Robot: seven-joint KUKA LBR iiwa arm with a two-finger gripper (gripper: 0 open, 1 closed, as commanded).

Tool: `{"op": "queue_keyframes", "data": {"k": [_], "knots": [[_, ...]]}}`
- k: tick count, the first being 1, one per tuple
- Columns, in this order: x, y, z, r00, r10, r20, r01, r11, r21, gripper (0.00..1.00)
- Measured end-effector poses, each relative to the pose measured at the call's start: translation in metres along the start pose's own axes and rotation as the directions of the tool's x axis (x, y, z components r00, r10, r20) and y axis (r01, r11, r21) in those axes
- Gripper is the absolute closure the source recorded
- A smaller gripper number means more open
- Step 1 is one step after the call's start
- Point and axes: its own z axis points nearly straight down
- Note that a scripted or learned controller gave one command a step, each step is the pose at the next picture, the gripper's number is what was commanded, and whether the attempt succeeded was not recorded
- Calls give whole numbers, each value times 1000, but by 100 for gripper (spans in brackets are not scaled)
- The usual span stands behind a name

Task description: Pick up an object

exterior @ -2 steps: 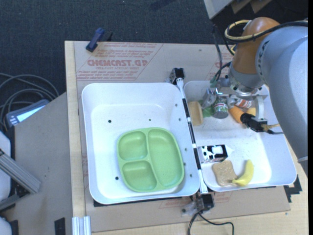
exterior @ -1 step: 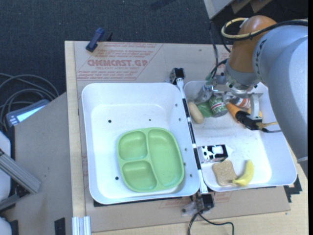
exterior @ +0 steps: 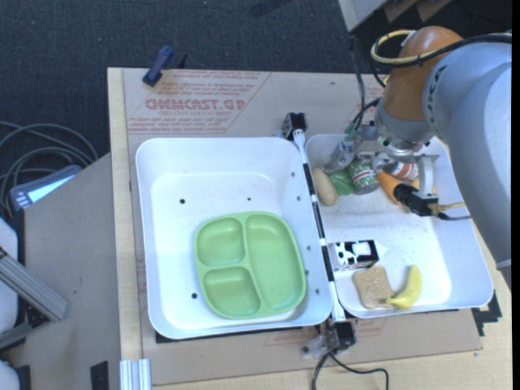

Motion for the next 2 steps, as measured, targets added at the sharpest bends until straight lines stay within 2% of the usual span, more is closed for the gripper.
{"op": "queue_keyframes", "data": {"k": [1, 2], "knots": [[0, 0, -10, 1000, 0, 2, 0, 1000, -2, 100], [65, -30, -100, 1000, -1, -2, 1, 1000, -2, 100]]}}
